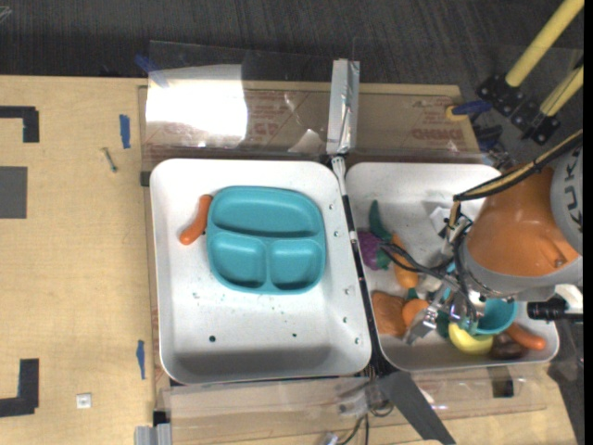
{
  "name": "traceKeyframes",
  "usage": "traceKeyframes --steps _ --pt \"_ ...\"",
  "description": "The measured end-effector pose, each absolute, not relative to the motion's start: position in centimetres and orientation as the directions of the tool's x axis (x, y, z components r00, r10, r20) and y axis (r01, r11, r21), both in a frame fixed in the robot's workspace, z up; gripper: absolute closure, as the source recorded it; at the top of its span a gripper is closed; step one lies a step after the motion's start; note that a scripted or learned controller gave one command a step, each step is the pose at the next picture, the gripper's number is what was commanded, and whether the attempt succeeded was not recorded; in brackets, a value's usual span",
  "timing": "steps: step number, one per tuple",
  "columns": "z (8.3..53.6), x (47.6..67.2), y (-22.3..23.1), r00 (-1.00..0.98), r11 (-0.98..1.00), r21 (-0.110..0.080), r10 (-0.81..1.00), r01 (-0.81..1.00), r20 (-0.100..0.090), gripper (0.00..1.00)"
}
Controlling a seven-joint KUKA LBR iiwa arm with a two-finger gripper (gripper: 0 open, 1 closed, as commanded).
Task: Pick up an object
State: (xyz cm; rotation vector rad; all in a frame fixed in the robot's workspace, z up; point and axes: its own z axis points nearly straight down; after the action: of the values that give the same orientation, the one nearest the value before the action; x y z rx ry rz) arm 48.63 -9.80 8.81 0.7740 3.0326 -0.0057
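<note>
Yellow toy is lying at six o'clock in the right bin; gripper is hovering low among clutter, seemingly probing for something graspable; its grip state is unreadable.

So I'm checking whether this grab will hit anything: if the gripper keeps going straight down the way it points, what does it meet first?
Most likely the yellow toy right under the gripper, beside the teal cup in the right bin. Depth is hard to judge from above, so the cup's rim could come first.
</note>
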Motion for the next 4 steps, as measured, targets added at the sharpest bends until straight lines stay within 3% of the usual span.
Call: traceKeyframes --steps 1,2,3,4 --pt "8.8 48.4 -10.1 -0.733 0.733 0.008 0.680 0.680 -0.008 0.00" --pt "9.6 48.7 -10.1 -0.734 0.734 0.011 0.679 0.679 -0.012 1.00" --pt "25.7 48.8 -4.1 -0.716 0.716 0.010 0.698 0.698 -0.010 1.00" --pt "24.9 48.1 2.3 -0.739 0.739 0.003 0.674 0.674 -0.001 1.00"
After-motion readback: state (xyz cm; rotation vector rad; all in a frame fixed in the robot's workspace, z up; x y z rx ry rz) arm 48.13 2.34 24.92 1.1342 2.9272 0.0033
